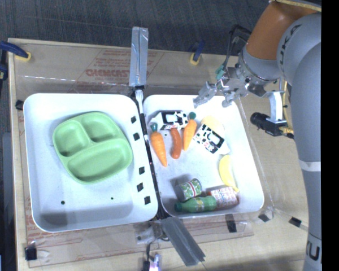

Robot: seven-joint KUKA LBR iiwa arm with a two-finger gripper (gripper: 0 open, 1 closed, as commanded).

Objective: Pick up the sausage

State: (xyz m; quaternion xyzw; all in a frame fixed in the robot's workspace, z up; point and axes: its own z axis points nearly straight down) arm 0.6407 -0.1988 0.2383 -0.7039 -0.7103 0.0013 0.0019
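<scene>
The sausage (175,142) lies in the right bin (250,168), between two carrots (159,148). Likely light, smooth, slippery: grip across its middle. The gripper (217,95) hovers at 1 o'clock, open, empty.

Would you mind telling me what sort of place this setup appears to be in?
Probably a robotics lab bench for grasping trials: two white bins clamped side by side, toy food such as plastic carrots in the right one, and a grey arm's gripper above it.
</scene>
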